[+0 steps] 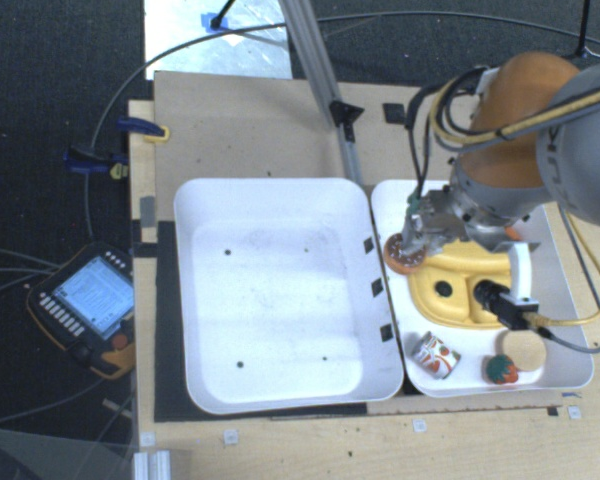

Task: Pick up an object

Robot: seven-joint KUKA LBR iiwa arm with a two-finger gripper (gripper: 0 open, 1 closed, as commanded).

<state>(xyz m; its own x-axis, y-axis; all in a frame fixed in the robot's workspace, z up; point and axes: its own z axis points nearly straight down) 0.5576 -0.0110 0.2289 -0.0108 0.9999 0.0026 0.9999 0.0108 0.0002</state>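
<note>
Donut (pixel 406 254) directly beneath gripper (pixel 416 236), right bin (pixel 570 368).

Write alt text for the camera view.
A grey and orange robot arm reaches into the right white bin, its gripper low over a brown ring beside a yellow toy, a small can and a round wooden block.
</note>
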